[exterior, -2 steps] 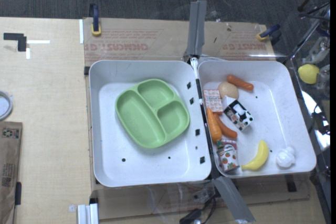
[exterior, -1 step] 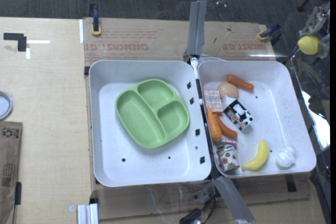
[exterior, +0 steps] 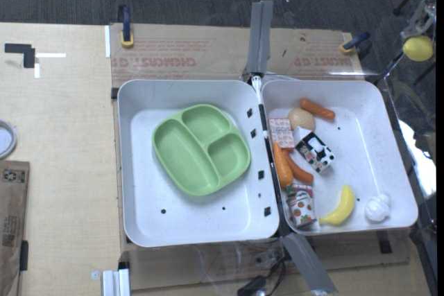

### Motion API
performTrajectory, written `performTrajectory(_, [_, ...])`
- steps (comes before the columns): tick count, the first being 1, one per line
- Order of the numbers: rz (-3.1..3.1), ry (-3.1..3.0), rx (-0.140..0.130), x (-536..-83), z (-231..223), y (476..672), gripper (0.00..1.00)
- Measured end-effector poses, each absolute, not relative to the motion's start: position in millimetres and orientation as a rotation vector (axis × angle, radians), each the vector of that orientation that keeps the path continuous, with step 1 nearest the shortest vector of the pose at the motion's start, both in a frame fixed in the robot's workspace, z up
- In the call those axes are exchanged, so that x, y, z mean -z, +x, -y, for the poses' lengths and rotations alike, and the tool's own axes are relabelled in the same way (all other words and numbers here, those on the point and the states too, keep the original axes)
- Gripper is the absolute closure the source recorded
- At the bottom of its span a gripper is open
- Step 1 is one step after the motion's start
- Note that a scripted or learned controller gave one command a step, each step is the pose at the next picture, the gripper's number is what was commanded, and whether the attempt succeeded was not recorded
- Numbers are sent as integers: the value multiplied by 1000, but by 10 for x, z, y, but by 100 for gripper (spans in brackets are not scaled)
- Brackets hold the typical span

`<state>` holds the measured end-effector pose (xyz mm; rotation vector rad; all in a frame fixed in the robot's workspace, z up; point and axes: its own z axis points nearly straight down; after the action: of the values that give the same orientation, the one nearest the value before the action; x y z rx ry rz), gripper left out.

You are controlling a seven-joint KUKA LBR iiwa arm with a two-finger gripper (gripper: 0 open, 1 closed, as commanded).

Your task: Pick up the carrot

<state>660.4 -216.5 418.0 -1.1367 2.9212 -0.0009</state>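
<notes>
The carrot (exterior: 281, 164) is a long orange piece lying lengthwise along the left wall of the right bin (exterior: 388, 121), about halfway down. A shorter orange-red piece (exterior: 300, 172) lies against its right side. A black-and-white block (exterior: 313, 151) sits just to the right of both. Another orange piece (exterior: 317, 108) rests near the back of the same bin.
The right bin also holds a beige round item (exterior: 301, 118), a pink packet (exterior: 279, 128), a strawberry-print carton (exterior: 300, 209), a banana (exterior: 338, 206) and a white lump (exterior: 377, 208). A green divided plate (exterior: 201, 148) lies in the left bin (exterior: 139, 218).
</notes>
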Motion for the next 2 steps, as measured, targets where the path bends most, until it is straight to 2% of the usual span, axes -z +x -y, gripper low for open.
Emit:
performTrajectory(1, [-2737,-1529,1,-4287,2211,6603,100])
performTrajectory(2, [-2347,-2082,-4,-4154,2209,6565,100])
